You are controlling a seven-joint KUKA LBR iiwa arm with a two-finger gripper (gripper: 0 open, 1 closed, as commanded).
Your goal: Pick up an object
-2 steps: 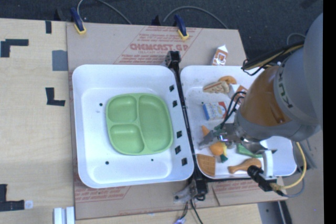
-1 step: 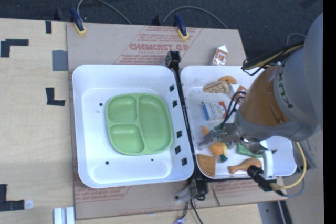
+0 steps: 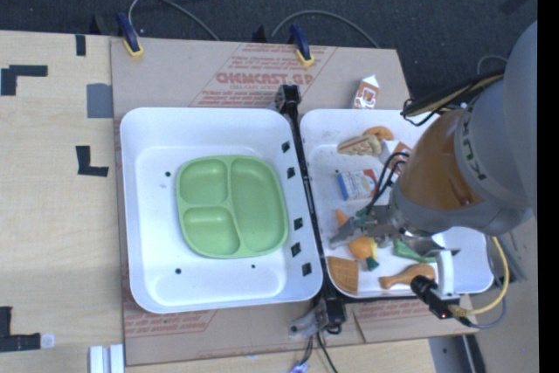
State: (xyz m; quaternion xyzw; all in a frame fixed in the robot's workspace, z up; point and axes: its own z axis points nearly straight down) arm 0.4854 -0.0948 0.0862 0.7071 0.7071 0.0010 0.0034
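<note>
Arm (image 3: 463,170) over crowded right bin (image 3: 325,128), jaws (image 3: 354,227) among toys

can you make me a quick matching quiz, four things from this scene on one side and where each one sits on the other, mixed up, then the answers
Things:
1. green plate
2. small carton
3. claw
4. blue clamp

Places:
A. on the cardboard, outside the bins, beyond the right bin's far edge
B. at the cardboard's far left corner
C. in the middle of the left bin
D. low over the toys in the right bin

Pairs: 1-C, 2-A, 3-D, 4-B
</note>
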